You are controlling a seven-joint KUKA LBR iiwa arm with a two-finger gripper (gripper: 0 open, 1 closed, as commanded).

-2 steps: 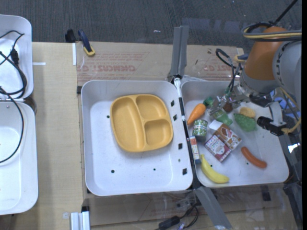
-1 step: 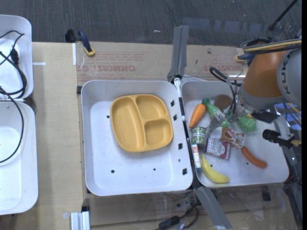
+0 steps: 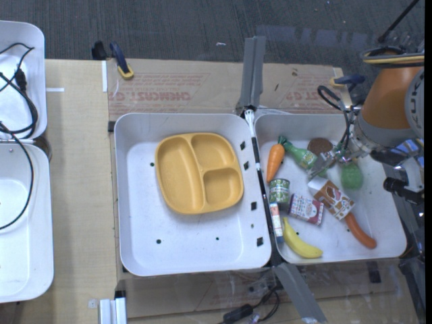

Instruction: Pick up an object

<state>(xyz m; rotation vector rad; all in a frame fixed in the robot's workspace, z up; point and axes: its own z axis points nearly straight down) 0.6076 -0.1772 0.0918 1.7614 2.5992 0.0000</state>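
The right bin (image 3: 382, 204) holds several toy foods. An orange carrot (image 3: 275, 160) lies by its left wall, with a green bottle (image 3: 299, 154) and a brown disc (image 3: 319, 145) behind it. My gripper (image 3: 329, 162) hangs low in this bin, between the green bottle and a green round piece (image 3: 352, 175). Just in front of it lies a small brown carton (image 3: 334, 200). A green can (image 3: 279, 191), a red-and-white carton (image 3: 306, 210), a banana (image 3: 299, 243) and a second orange-red carrot (image 3: 361, 232) lie nearer the front. Nothing is visibly lifted.
The left bin (image 3: 125, 201) holds a yellow divided plate (image 3: 199, 172). A grey divider post (image 3: 252, 73) rises between the bins at the back. The arm's orange band (image 3: 391, 100) stands over the right bin's back right corner. White tubs with black cable (image 3: 17, 113) sit at the far left.
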